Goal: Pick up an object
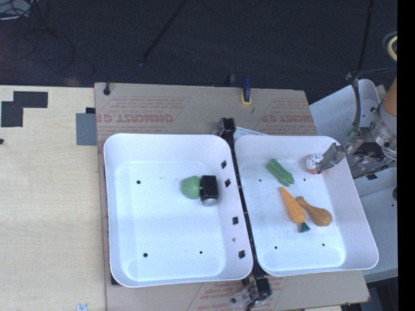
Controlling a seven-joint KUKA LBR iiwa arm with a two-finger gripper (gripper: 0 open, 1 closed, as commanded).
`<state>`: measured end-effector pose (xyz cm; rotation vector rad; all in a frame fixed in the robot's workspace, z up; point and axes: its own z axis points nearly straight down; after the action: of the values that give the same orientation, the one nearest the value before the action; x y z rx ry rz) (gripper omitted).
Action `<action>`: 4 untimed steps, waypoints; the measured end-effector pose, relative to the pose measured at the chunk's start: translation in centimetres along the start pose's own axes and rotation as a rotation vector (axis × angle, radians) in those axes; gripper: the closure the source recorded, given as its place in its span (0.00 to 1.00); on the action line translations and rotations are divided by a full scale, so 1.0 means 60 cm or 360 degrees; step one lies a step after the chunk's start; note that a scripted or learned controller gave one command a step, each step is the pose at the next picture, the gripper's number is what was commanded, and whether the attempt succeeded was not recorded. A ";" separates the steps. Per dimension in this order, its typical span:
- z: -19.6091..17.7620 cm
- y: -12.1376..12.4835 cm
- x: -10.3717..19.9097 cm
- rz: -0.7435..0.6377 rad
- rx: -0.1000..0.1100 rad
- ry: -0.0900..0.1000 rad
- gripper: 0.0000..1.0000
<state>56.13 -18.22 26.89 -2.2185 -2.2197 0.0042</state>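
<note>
From above, two white bins are seen side by side on the desk. In the right bin (353,238) lie a green piece (279,172), a carrot (293,205), a brown pear-shaped toy (316,212) and a small white ball (314,161). The claw (332,156) is seen just beside the ball; its opening cannot be told. In the left bin (130,238) a green ball (190,187) touches a black block (209,189).

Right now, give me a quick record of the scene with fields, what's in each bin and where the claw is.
left bin: green ball touching a black block, near the middle
right bin: green piece, carrot, brown gourd, small white dotted ball
carrot and gourd: side by side, touching
claw: at the right bin's upper right edge, beside the dotted ball
claw grip: cannot tell
</note>
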 end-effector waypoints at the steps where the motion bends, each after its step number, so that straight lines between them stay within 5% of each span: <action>1: 0.002 -0.008 0.070 -0.0004 0.0005 0.0004 0.00; 2: 0.148 -0.151 0.221 -0.0008 0.0029 0.0011 0.00; 3: -0.075 -0.057 0.311 -0.0012 -0.0022 0.0001 0.00; 4: 0.125 -0.148 0.351 -0.0001 0.0028 0.0000 0.00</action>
<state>47.21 2.82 19.46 -2.2090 -2.2115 0.0232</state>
